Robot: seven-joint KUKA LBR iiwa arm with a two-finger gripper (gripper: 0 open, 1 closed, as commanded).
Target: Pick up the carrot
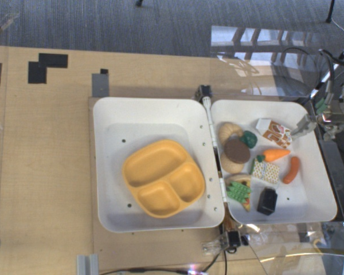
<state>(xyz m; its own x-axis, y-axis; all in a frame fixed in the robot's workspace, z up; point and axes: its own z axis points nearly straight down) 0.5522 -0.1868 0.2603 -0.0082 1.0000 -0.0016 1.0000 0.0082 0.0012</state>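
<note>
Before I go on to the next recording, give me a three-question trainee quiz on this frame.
1. True or false: the carrot lies in the bin with the yellow plate.
2. Nearest to the carrot? A) the black block B) the sausage C) the yellow plate
3. Fill in: the gripper is over the right bin's ____ edge.

Key: 1 false, it lies in the right bin. 2 B. 3 right.
</note>
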